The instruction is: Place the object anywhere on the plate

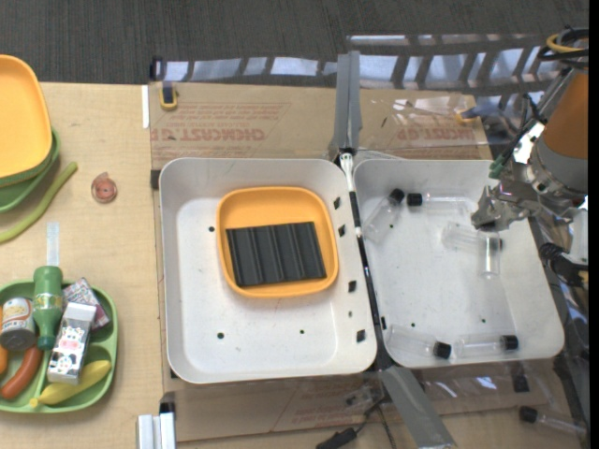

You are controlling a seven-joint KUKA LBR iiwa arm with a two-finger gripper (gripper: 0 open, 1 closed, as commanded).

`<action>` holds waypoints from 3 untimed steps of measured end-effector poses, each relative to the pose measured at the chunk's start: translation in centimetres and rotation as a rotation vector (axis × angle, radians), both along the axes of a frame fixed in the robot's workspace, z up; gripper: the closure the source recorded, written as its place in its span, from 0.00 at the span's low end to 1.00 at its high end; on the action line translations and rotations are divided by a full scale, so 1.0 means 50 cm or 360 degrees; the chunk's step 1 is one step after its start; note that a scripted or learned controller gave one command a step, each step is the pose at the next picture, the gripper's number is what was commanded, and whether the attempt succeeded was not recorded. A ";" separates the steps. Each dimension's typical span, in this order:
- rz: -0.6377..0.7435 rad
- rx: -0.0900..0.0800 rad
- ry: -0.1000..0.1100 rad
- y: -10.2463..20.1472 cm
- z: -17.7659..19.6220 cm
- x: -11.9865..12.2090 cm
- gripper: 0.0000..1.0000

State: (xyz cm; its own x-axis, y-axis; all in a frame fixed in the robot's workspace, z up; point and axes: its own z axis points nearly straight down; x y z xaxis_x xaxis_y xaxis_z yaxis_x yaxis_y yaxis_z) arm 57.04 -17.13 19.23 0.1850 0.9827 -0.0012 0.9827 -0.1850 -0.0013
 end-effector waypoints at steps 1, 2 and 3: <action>0.0401 -0.0001 -0.0002 -0.074 0.044 0.072 1.00; 0.0801 -0.0002 -0.0003 -0.101 0.091 0.168 1.00; 0.1123 -0.0002 -0.0004 -0.101 0.274 0.179 1.00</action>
State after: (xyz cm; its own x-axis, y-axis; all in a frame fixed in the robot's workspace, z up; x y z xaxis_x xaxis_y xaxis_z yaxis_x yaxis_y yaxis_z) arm 65.98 -22.16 32.92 -0.4964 0.8681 -0.0030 0.8681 0.4964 0.0011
